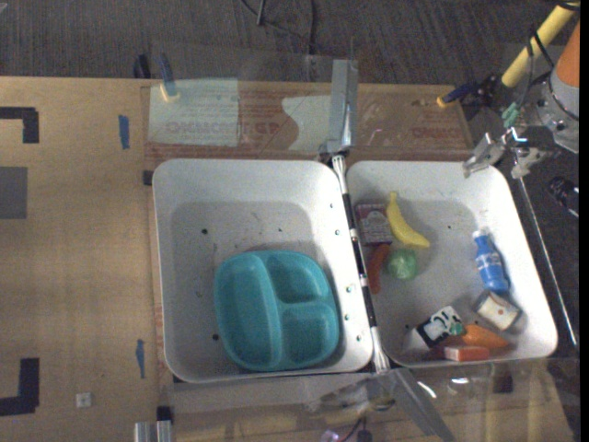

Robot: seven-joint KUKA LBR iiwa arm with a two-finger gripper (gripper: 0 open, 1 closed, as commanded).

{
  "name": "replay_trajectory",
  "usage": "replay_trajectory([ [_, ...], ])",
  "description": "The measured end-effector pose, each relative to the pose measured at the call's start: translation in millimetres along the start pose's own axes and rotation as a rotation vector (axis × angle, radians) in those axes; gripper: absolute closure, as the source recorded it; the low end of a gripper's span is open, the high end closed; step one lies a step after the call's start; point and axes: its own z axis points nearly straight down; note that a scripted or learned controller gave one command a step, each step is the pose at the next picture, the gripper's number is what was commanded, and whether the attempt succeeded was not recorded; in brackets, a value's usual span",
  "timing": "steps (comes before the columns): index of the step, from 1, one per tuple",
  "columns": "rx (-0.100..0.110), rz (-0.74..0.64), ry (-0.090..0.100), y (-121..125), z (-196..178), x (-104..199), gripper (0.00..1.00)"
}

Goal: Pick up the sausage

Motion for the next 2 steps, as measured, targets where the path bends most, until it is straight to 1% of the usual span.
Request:
replay_trajectory([
  [1,0.001,0.218,0.000,11.1,145.8,4.1,0.00],
  [2,-0.003,0.238,-0.001,0.3,67.3,-9.9,0.00],
])
